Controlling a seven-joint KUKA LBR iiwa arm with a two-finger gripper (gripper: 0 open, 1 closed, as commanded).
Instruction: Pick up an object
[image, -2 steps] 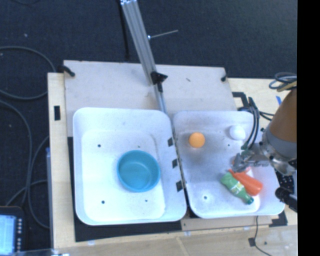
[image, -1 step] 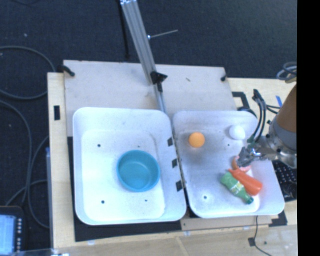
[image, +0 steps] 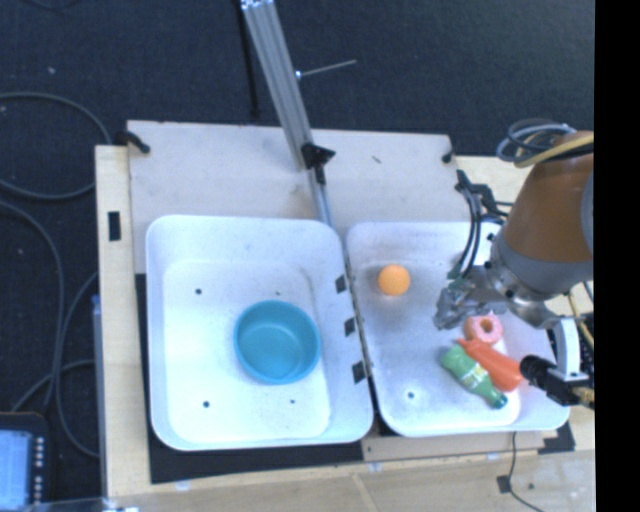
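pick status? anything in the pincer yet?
Done: the arm has reached into the right bin, and the pincer is low over its floor. In hand: nothing visibly gripped; the pincer sits beside the pink ring, near the carrot and green bottle. Finger state is unclear. Left: grasp and lift. The orange ball and, in the left bin, the blue bowl lie untouched.

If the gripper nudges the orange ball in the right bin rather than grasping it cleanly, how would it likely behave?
The orange ball looks round and smooth, so a nudge would probably send it rolling across the right bin, on whose flat floor it sits apart from the other items. It seems small and likely light. Its curved surface may slip out from the gripper unless squeezed across the middle.
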